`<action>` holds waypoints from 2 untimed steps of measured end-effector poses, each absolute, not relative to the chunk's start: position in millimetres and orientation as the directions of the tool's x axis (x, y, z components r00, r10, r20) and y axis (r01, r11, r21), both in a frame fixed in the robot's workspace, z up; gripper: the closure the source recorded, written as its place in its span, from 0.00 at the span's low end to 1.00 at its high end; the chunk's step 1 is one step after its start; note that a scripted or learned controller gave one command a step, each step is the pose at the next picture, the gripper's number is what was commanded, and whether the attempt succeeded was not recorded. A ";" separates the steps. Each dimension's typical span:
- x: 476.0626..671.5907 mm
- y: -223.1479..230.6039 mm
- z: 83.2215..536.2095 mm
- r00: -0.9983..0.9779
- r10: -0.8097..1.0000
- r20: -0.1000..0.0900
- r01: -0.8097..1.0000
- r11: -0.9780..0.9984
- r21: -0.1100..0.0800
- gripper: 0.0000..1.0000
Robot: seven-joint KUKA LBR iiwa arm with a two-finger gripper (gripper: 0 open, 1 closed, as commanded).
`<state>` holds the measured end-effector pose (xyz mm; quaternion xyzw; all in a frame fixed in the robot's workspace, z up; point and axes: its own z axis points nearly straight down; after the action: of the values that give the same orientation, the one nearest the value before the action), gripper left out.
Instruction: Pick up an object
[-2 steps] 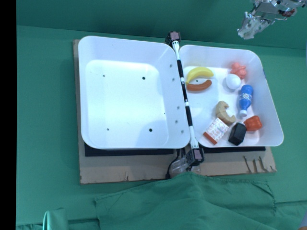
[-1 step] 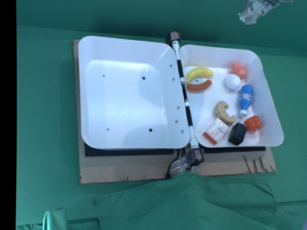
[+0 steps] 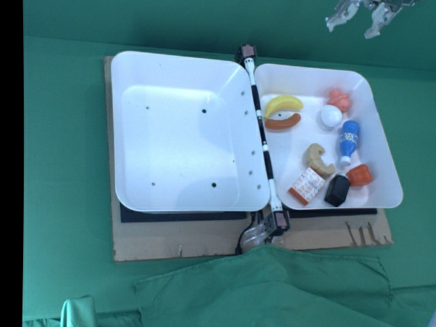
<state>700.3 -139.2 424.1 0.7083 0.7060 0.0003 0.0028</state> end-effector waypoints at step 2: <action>700.4 -188.6 438.3 0.007 1.000 -0.009 1.000 -0.007 0.010 1.00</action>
<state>700.4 -188.6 438.3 0.7097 0.7045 0.0005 0.0066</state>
